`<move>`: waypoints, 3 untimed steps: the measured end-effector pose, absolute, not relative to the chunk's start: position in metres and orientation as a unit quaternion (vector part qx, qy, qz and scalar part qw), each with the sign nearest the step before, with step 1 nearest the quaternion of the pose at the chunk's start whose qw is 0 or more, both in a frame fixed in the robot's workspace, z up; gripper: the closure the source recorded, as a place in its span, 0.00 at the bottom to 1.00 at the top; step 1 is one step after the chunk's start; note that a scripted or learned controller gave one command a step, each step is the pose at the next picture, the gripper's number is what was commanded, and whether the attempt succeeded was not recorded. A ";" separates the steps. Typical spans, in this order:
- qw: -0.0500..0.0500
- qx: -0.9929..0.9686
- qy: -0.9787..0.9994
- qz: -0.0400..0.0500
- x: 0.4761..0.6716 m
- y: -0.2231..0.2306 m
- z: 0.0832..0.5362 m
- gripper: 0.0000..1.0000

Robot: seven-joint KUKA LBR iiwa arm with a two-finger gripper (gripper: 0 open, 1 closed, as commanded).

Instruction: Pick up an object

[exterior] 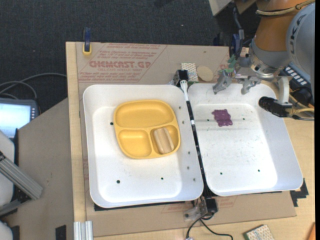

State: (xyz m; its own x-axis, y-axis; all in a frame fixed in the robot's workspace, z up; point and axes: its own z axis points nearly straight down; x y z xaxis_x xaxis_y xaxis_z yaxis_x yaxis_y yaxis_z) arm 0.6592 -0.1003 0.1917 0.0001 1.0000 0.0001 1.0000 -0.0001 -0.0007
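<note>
Hand (235,85) hangs open and empty over the right bin's (280,179) far rim. Purple object (222,117) lies flat just below it, likely the target. Yellow tray (145,115) sits in the left bin (97,149).

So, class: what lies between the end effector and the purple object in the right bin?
In the camera view, bare white bin floor separates the end effector, hanging open at the bin's far rim, from the purple object. Nothing else lies there.

The tray (145,115) is yellow, the bun (162,139) is tan, the grapes (222,117) are purple, and both bins (100,149) are white.
</note>
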 end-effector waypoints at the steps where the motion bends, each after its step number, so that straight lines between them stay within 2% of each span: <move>1: 0.003 -0.708 -0.706 0.003 0.664 -0.136 0.078 0.00; 2: 0.002 -0.708 -0.706 0.001 0.607 -0.152 0.174 0.00; 3: 0.001 -0.705 -0.709 0.000 0.649 -0.098 0.081 0.00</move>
